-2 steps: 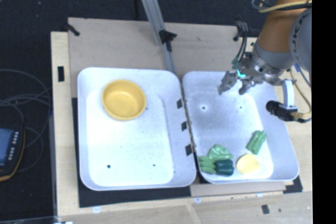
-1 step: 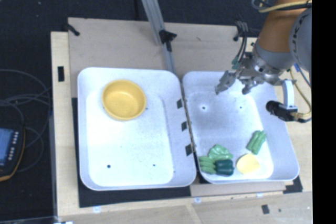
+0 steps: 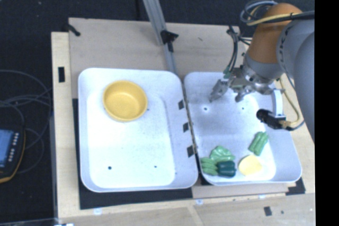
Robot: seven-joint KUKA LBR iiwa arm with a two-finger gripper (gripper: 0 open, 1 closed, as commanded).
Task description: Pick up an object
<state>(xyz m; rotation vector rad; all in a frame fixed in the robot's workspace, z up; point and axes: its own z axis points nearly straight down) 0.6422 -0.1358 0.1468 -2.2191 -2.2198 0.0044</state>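
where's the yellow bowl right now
The yellow bowl sits in the left bin, toward its far left corner, well apart from the gripper over the right bin.

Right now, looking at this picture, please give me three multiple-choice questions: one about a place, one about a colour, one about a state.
1. Where is the bowl?
A. left bin
B. right bin
C. bare bench

2. What colour is the bowl?
A. green
B. yellow
C. red

3. How is the gripper?
A. open above the right bin, holding nothing
B. shut on the bowl
C. resting in the left bin

Answers: 1 A, it sits in the left bin's far part. 2 B, plainly yellow. 3 A, the fingers stand apart with nothing between them.
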